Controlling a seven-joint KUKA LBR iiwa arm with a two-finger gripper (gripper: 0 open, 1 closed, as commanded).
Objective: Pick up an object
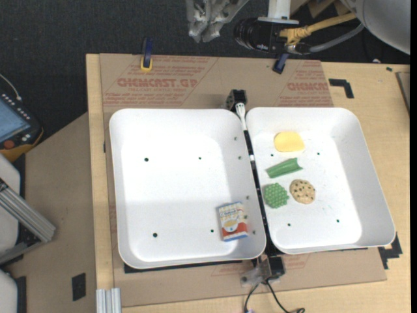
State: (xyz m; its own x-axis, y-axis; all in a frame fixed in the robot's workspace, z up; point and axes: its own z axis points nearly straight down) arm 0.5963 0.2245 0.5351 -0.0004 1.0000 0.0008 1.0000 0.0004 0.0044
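Left shallow white bin [163, 175]: one small carton [232, 221], blue and white with an orange-red picture on its face, lying near the bin's front right corner, close to the divider between the bins.

Right shallow white bin [345, 175]: four items grouped in its left half. A pale yellow rounded piece [288, 141] sits toward the back; a flat green pod-shaped piece [283, 168] lies in front of it; a knobbly green square piece [275, 195] is just beside a round tan biscuit with dark specks [302, 191], near the left wall.

Handling judgement: all appear light toy-like pieces. The carton looks stiff and box-sided, best taken across its two long flat sides. The biscuit and pod look thin and low, likely to slip from a pinch.

Arm: the gripper [208, 15] hangs above the back edge of the bench, beyond both bins and well apart from every item. It is blurred; whether it is parted or closed cannot be told. Nothing is seen held in it.
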